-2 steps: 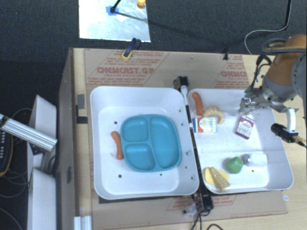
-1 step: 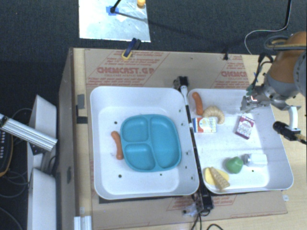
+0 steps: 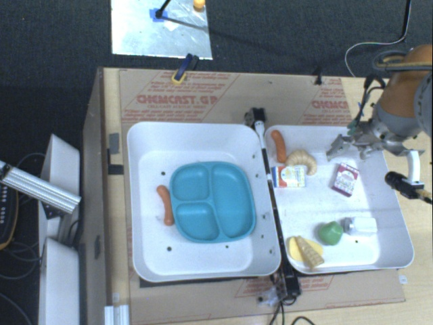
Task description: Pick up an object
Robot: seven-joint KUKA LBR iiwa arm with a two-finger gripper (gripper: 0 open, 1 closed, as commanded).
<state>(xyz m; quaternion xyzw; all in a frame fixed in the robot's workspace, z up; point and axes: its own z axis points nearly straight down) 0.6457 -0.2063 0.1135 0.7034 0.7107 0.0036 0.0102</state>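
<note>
The gripper (image 3: pixel 353 145) hung over the far right corner of the right bin (image 3: pixel 396 249), its fingers spread apart with nothing between them. Nearest below it lay a small maroon-and-white packet (image 3: pixel 344 179), flat on the bin floor, tilted, apparently a carton; its print was too small to read. The arm (image 3: pixel 404 93) was cut off at the frame's right edge.

Evenly lit from overhead, bright across both white bins (image 3: pixel 203 137), nearly washed out along their rims. Soft, short shadows under the blue tray (image 3: pixel 213 202). Strong glare off the metal sheet (image 3: pixel 159 19) at top. Slightly soft focus throughout, perhaps blurrier toward the dark left edge.
</note>
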